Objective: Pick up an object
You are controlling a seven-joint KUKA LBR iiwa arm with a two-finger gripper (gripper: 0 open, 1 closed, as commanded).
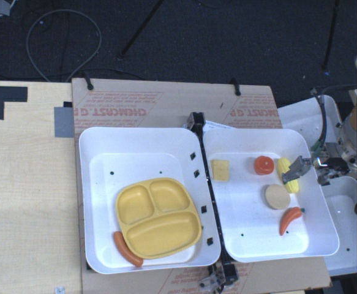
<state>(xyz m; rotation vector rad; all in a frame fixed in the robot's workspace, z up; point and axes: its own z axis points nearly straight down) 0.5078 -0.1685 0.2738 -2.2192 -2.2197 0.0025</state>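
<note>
The right bin [258, 250] holds several small items: a pale yellow square block [220, 169], a red tomato-like ball [264, 165], a yellow piece [284, 166], a beige round disc [277, 196] and an orange chili-shaped piece [290, 220]. My gripper [296, 169] reaches in from the right edge of this bin. Its grey tip lies over the yellow piece and partly hides it, just right of the red ball and above the beige disc. Nothing is visibly lifted.
The left bin [98, 158] holds a yellow divided plate [158, 217] with an orange sausage-shaped piece [127, 249] at its lower left. A black divider [206, 188] runs between the bins. The arm's wrist [334, 163] hangs over the right bin's right wall.
</note>
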